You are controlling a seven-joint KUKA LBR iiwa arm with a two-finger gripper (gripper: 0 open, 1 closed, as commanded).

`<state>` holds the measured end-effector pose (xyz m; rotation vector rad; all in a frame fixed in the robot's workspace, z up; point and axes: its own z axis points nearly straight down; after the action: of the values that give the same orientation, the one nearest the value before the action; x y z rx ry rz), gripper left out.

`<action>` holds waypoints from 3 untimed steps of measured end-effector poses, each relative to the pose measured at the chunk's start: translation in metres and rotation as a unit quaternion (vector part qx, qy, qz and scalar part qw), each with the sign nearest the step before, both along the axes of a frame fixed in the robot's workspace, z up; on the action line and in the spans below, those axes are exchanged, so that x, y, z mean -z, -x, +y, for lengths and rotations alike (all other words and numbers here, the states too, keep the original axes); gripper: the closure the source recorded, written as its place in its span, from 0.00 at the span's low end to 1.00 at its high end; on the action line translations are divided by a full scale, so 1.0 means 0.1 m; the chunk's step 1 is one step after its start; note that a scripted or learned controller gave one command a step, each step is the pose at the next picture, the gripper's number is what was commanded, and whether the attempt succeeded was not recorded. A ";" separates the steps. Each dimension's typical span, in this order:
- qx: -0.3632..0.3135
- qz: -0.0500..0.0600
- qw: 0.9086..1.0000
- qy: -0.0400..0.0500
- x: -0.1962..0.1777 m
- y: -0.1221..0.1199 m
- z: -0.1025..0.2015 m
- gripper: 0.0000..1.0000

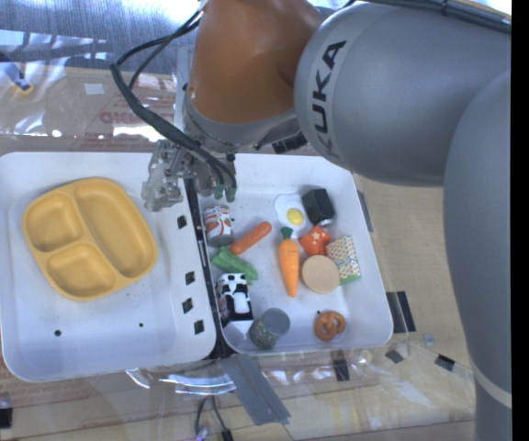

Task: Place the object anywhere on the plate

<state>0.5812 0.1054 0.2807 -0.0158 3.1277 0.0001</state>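
Yellow plate (88,237) lies left; the hand (186,184) hovers between bins, its grip unclear.

Pincer (184,184) over bins' divider; yellow plate (88,237) (three compartments) in left bin (26,338).

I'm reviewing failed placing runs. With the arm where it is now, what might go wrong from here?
1. The right bin is crowded: the big carrot, tomato and round cracker touch, so a grab may take or shove a neighbour.
2. The gripper hangs over the divider between the bins, which it may clip on descent.
3. The yellow plate has three raised-rim compartments; an object set on a ridge may roll off.
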 end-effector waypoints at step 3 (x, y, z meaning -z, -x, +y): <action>0.366 0.004 0.931 -0.004 -0.92 1.05 0.32 0.00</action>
<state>0.4766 0.1372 0.3724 1.1317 2.9253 0.0043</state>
